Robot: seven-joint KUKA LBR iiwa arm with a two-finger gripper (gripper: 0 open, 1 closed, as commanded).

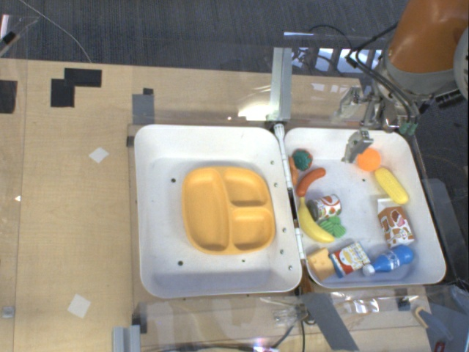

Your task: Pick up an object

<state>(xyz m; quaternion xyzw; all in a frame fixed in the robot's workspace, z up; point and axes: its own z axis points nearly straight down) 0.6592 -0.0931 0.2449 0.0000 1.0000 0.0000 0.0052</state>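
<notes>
The right bin (421,196) holds several toy foods. An orange ball (369,159) lies near its back wall, with a yellow corn cob (392,185) just in front of it. A red sausage (311,180), a green and red fruit (301,158), a small can (327,207), a banana (314,226) and a brown carton (396,226) lie further in. My gripper (357,145) hangs over the back of this bin, just left of the orange ball; nothing is seen in its grasp.
The left bin (157,196) carries a yellow divided plate (227,210). Along the right bin's front edge lie a blue bottle (389,260), a small printed box (350,257) and a tan block (319,259). A metal post (281,83) stands behind the divider.
</notes>
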